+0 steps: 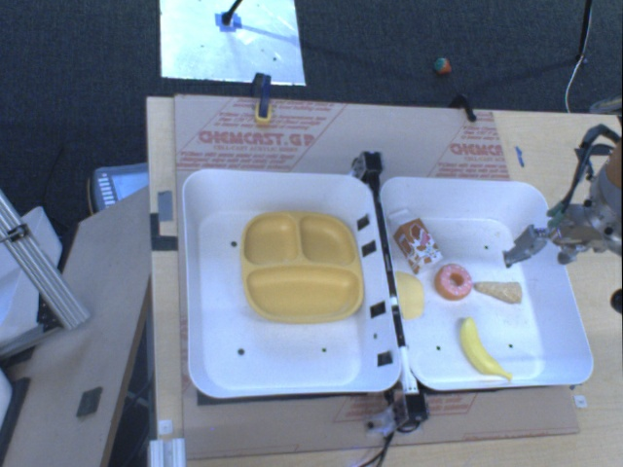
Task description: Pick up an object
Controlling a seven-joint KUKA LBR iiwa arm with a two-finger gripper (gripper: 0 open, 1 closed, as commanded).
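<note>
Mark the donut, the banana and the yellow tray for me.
donut [454, 282]: camera view, on its pink iced ring.
banana [481, 348]: camera view, middle of its curved body.
yellow tray [300, 293]: camera view, floor of its large compartment.

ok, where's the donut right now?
In the camera view, the pink donut lies in the right bin, between the yellow disc and the tan wedge, above the banana.
</note>
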